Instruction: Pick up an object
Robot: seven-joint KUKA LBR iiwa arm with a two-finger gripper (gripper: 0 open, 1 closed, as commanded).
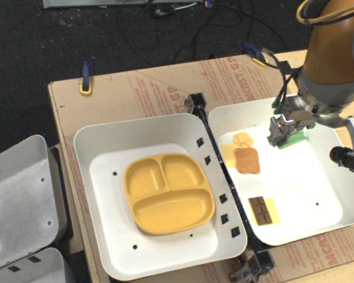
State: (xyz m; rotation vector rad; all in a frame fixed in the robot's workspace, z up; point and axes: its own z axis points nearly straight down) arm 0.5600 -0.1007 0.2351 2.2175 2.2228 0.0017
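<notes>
Right now the grey arm w/ orange band reaches in from the right, its two-finger gripper [281,132] low over the upper part of the right white bin [323,214], just beside a flat green object [295,138]; can't tell how the gripper is set. Same bin has a pale yellow chip-like piece [242,139], an orange-brown bread-like block [247,160] just below it, and a dark brown bar on a yellow card [262,210] nr the front. Left white bin [114,249] holds a yellow three-compartment plastic tray [169,193].

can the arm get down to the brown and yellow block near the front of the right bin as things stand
Probably yes. The brown and yellow block lies flat by itself on the right bin floor, apart from the orange pieces farther back. The gripper sits above the same bin, and nothing stands between them.
</notes>
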